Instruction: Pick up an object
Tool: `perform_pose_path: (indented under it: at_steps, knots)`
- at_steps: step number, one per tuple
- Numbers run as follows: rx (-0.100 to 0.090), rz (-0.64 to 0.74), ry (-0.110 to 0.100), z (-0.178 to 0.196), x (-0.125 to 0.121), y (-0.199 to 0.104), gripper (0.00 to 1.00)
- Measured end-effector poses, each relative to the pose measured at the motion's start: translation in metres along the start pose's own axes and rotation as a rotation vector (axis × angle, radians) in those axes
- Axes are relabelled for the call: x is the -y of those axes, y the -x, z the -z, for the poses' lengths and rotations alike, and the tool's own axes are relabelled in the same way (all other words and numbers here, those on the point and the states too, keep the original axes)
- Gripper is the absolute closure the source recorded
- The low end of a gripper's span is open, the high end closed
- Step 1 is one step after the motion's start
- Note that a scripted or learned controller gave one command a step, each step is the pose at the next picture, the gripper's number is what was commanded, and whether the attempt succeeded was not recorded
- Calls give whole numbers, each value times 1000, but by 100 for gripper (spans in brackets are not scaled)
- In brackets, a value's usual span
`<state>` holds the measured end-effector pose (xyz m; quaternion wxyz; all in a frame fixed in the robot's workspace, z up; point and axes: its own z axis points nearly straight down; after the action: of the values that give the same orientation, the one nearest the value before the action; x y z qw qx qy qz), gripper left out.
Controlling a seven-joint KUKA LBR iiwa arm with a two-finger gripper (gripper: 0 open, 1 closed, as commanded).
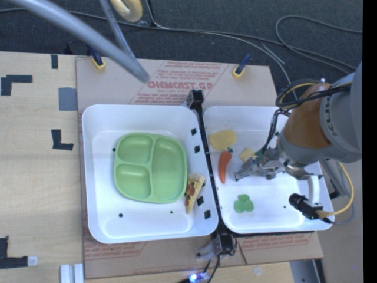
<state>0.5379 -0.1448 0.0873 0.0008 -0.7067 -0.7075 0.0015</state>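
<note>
My gripper (246,168) hangs low over the middle of the right bin (268,220), reaching in from the right. A small yellow block (246,154) lies just above and beside it. An orange carrot-like piece (224,165) lies a short way to its left. A pale yellow flat piece (222,139) sits further up the bin. A green broccoli-like piece (243,204) rests below the gripper on the bin floor. Nothing is visibly held.
The left bin (100,217) holds a green divided plate (151,167) and a pizza-slice toy (192,192) by the black divider (203,152). The grey arm and its orange band (306,125) cover the right bin's right side, with cables there.
</note>
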Motion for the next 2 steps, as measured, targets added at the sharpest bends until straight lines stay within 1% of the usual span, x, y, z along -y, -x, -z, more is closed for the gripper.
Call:
perform_pose_path:
  at_steps: [1, 2]
  knots:
    - [-1, 1, 1, 13, -1, -1, 100]
    - [0, 0, 7, 75, -3, 3, 100]
